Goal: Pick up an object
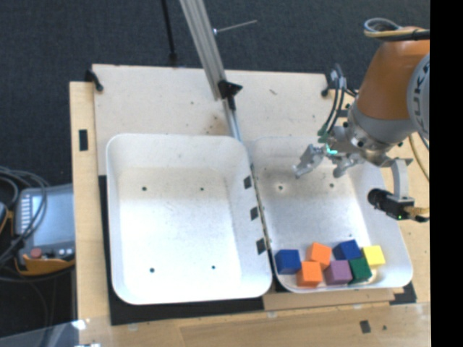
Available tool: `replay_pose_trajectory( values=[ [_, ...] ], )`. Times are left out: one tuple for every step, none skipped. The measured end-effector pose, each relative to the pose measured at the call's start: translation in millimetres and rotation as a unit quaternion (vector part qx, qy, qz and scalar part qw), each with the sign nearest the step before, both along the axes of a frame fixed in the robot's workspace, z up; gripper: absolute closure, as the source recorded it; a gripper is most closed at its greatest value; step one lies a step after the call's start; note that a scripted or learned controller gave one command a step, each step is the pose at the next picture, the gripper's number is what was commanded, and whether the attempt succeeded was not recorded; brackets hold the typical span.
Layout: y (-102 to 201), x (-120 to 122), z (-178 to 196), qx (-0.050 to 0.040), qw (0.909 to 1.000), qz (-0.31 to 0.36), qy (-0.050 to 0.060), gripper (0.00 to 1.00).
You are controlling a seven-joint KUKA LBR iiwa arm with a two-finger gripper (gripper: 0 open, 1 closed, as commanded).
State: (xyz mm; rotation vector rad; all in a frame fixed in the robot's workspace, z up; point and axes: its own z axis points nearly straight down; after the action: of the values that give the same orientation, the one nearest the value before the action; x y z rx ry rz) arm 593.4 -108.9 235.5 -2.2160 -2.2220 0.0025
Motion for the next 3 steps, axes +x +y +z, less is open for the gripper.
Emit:
replay_pose_trajectory(
  values=[
    [0.0, 0.9, 2.3, -0.0001, 1.0000, -0.001, -0.002, 0.00],
    [-0.8, 1.7, -60.8, -0.0018, 1.0000, -0.003, 0.001, 0.00],
    [5.2, -6.2, -115.4, -0.0014, 1.0000, -0.003, 0.001, 0.00]
  ],
)
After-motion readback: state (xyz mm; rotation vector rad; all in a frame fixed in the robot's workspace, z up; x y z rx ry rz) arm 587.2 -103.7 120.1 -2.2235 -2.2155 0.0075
